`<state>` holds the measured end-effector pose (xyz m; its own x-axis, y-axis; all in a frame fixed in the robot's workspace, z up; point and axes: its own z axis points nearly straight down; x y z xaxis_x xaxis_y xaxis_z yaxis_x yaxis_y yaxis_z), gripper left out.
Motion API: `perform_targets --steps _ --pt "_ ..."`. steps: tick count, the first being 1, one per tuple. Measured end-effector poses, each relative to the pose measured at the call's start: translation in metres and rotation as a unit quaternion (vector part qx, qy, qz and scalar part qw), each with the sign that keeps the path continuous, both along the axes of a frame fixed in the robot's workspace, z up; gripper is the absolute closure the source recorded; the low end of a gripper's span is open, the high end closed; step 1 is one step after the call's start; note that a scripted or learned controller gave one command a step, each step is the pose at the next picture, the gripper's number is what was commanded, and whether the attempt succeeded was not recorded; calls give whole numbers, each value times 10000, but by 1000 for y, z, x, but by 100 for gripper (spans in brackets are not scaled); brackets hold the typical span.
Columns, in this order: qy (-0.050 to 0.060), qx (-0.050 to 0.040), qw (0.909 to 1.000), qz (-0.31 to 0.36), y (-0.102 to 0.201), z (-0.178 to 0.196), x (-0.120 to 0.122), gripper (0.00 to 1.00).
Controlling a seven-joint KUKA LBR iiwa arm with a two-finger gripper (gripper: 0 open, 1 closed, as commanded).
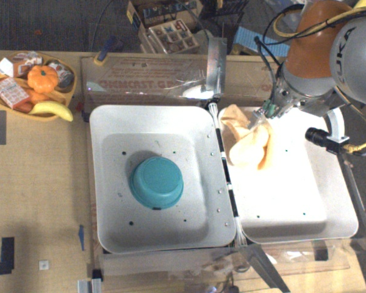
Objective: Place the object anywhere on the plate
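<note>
A: Take the teal plate (157,182) as the marker. Where does it sit?

B: Upside-down-bowl shaped, round, it rests near the middle of the left white bin (110,124), on the bin floor.

A: And the object to be placed?

B: A pale orange and cream cloth (249,144), crumpled and draped. It lies to the right of the plate, across the divider, in the upper left corner of the right white bin (305,206). Its upper fold reaches the rim beside the divider. It is well apart from the plate.

A: The gripper?

B: The gripper (267,113) is up and to the right of the plate, at the cloth's upper right edge. Its tip meets the top of the cloth, and the fabric hangs down from that spot. The fingers are too small and too hidden by the wrist to judge, so I cannot tell whether they are spread or closed, or whether cloth lies between them.

A: The arm?

B: The arm (335,47), grey with its orange band, comes in from the far right of the plate, above the right bin.

A: Anything else?

B: Far to the upper left of the plate, on the bench, a basket (6,99) holds a small pumpkin (43,78) and a banana (52,109).
</note>
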<state>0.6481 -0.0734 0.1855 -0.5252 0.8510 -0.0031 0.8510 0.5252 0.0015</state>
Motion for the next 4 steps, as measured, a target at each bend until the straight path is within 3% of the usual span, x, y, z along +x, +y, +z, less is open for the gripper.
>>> perform_targets --steps 1,2,3,4 --pt "-11 2 10000 7 0 40 1 100" --pt "5 6 9800 1988 37 44 -18 100" --pt "0 3 9216 3882 79 49 -37 100" --pt "2 1 8731 4876 118 40 -61 100"
